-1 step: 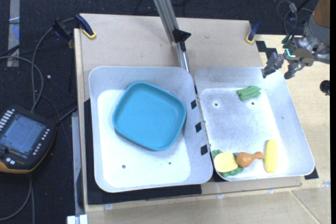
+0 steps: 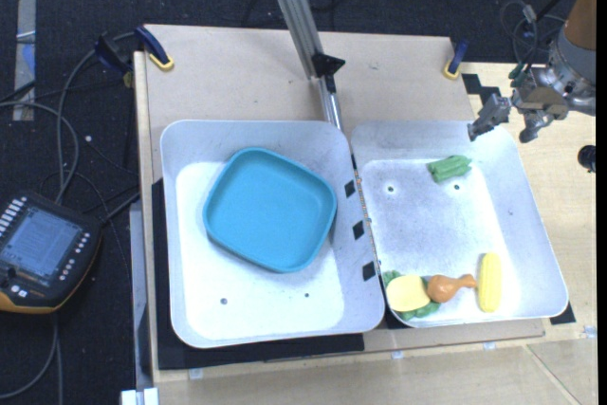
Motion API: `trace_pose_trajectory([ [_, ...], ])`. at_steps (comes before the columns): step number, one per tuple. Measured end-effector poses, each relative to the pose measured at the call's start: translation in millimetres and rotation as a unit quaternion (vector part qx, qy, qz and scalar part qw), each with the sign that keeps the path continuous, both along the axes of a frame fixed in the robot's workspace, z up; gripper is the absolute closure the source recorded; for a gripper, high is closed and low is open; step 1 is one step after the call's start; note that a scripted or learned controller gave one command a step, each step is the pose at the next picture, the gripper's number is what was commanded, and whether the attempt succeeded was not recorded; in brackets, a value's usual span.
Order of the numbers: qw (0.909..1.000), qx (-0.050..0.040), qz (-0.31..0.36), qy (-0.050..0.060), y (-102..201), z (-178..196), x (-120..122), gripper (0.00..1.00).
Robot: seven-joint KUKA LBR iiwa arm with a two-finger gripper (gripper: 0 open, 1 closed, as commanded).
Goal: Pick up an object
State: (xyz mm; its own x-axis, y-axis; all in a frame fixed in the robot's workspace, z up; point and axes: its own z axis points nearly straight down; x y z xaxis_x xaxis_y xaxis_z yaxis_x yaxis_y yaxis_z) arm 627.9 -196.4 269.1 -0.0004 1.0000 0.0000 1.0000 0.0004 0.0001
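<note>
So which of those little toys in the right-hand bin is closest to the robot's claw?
The green toy, alone near the far edge of the right bin, is closest to the gripper. The yellow and orange ones sit grouped at the near edge, much farther away.

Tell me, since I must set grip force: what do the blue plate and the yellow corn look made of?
The blue plate looks like hard moulded plastic: uniform colour, smooth satin surface, rounded raised rim. The yellow corn looks like a plastic or rubber toy, evenly coloured and slightly glossy; whether it is hard or soft cannot be told from the picture.
</note>
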Motion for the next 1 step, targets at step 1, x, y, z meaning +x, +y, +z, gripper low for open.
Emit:
trace_pose_trajectory([
  [1, 1.0, 0.0006, 0.0, 0.003, 5.2, -61.1, -4.9, 0.0],
])
